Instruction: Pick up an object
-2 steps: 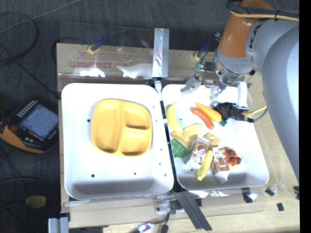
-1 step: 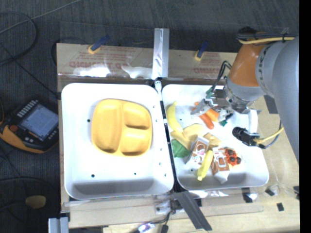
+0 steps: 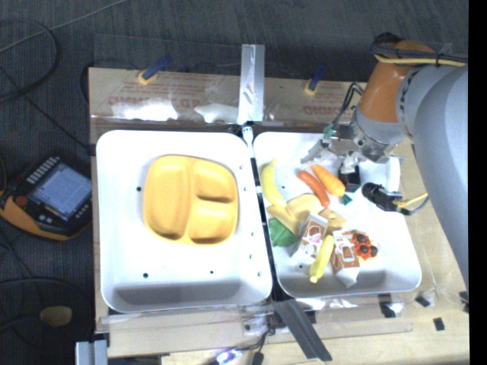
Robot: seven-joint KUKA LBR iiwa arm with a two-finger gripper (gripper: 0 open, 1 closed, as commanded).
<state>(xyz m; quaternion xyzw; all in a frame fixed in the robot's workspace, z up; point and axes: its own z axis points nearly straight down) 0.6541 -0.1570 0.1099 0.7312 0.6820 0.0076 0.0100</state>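
My gripper hangs over the far right part of the right bin, just above and behind an orange carrot. A redder carrot lies beside that one. To the left a yellow banana lies along the bin's wall. A pale yellow wedge, a green piece, a small printed carton, a long yellow piece and a carton with red berries are heaped in the bin's middle. Nothing is visibly held.
The left bin holds a yellow divided tray. A metal post stands behind the wall between the bins. Blue and yellow clamps sit on the bench's far edge. A handheld device lies on the floor at left.
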